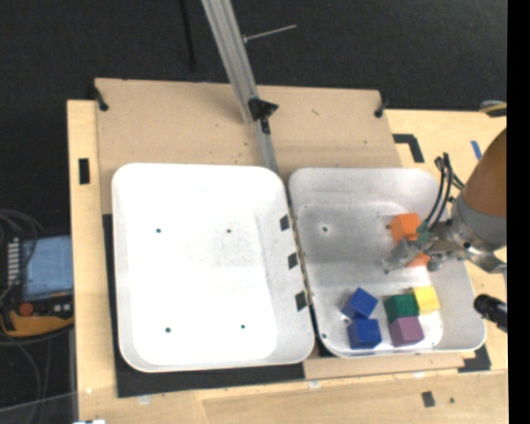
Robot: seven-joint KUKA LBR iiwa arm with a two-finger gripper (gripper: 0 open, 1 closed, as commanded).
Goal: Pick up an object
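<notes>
Blocks sat in your right bin (336, 201): an orange block (405, 226) near the gripper (412, 256), with two blue blocks (361, 303), a green block (401, 306), a yellow block (426, 299) and a purple block (407, 329) clustered at the front. Whether the gripper pinched anything, you could not tell. The left bin (203, 263) lay just beside.

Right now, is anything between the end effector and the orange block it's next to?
Nothing visible. The end effector sits right at the orange block in the right bin; the other blocks lie nearer the bin's front edge.
</notes>
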